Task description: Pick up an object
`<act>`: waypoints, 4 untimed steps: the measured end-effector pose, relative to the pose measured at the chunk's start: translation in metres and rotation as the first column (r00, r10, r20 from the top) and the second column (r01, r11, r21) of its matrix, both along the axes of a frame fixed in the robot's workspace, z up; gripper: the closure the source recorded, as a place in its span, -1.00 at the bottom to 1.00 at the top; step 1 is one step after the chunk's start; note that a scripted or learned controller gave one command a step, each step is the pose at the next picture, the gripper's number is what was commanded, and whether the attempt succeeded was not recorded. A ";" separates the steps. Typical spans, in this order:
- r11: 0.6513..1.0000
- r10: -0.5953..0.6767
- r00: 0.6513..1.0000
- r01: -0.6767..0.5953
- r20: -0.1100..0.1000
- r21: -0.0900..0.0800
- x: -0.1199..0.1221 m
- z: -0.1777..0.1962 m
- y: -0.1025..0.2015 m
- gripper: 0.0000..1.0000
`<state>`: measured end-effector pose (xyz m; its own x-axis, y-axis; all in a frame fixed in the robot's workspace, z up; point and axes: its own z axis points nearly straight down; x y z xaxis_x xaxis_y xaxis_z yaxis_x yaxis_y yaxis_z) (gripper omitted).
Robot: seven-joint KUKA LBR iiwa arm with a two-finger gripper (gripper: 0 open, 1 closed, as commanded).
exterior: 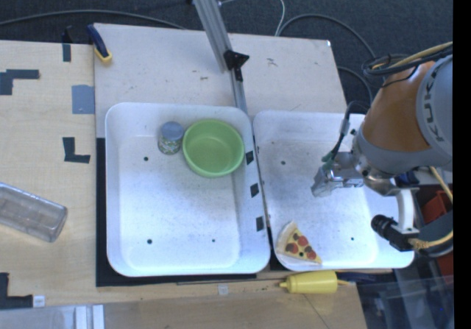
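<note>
A pizza slice toy (298,243) lies in the near left corner of the right bin (294,136). In the left bin (176,246) a green bowl (213,147) stands at the back, with a small grey can (170,138) touching its left side. My gripper (324,182) hangs over the middle of the right bin, above and to the right of the pizza slice. Nothing shows between its fingers.
A yellow mustard bottle (313,282) lies on the bench just in front of the right bin. A clear plastic cup (29,213) lies on the bench at far left. A metal pole (213,18) slants down to the bins' back edge.
</note>
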<state>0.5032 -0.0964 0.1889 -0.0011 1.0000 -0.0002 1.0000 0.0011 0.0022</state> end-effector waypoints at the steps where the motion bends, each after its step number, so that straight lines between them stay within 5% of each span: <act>1: 1.000 0.001 1.000 -0.001 0.000 0.000 0.001 0.040 0.000 1.00; 4: 1.000 0.005 1.000 -0.005 -0.005 0.001 0.034 0.030 0.164 1.00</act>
